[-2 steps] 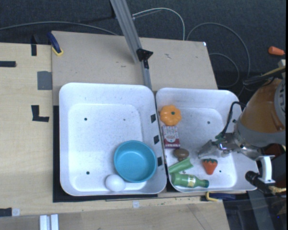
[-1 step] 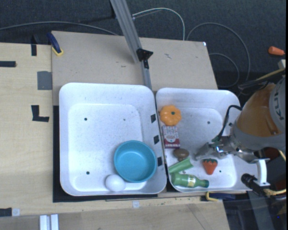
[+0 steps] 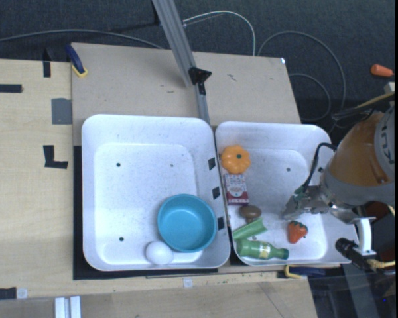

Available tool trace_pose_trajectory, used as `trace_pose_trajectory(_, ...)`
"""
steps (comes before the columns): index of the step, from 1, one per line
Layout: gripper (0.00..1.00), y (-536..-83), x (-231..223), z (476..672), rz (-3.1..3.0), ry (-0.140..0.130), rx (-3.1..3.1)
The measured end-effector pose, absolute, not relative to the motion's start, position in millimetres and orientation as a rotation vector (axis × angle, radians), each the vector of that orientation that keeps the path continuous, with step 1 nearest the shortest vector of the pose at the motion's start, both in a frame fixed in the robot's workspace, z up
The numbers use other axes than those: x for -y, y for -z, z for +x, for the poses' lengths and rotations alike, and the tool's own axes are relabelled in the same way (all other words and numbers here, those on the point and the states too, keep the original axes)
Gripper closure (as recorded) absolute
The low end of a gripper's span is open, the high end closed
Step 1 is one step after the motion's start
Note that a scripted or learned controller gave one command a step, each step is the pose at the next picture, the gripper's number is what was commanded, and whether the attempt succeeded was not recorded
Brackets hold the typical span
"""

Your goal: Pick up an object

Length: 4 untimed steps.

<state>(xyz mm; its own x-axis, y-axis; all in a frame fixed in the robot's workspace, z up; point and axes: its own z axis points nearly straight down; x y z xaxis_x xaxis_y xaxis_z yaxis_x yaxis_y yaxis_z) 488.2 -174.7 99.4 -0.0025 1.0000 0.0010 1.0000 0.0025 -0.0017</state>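
A bench (image 3: 159, 78) carries two white bins. The left bin (image 3: 103, 177) holds a blue bowl (image 3: 186, 222) and a white ball (image 3: 159, 252). The right bin (image 3: 272, 141) holds a small pumpkin (image 3: 235, 159), a red carton (image 3: 236, 189), a brown nut (image 3: 250, 212), a green bottle (image 3: 261, 250) and a strawberry (image 3: 296, 231). The hand (image 3: 296, 205) hangs low in the right bin, just above the strawberry, nothing visibly in it; whether it is apart or together I cannot tell. This looks like the approach: next it likely must descend squarely onto the strawberry and close.
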Motion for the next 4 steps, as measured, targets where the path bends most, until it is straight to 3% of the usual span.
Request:
trace_pose_trajectory(1, 1.00, -152.9, 172.9, 499.2, -2.221, 0.002, 2.226)
trace_pose_trajectory(3, 1.00, -263.6, 175.7, 501.5, -2.223, 0.003, 2.226)
trace_pose_trajectory(4, 1.00, -247.0, 126.3, 522.9, -2.213, -0.001, 2.227)
